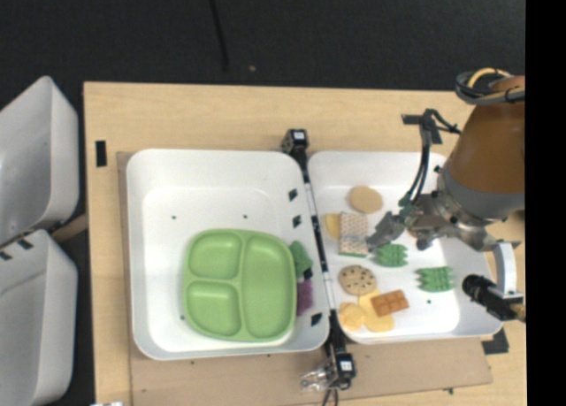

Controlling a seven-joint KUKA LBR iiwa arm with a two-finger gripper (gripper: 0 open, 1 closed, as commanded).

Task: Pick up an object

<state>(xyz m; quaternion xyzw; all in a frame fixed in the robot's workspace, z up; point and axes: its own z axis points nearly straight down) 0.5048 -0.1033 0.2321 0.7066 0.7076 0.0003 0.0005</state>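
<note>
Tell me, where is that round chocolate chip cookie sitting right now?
The cookie lies in the right bin, near its left wall, just below the wafer and just above the orange cracker.

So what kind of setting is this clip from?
Most likely a lab bin-picking bench: two white bins side by side on a wooden bench, toy food pieces beside a green divided plate, and a robot arm reaching in.

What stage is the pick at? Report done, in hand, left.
Done: the gripper is down in the right bin, among the toy food. In hand: nothing visibly held; it sits beside the wafer and green piece. Left: grasp and lift an object.
</note>
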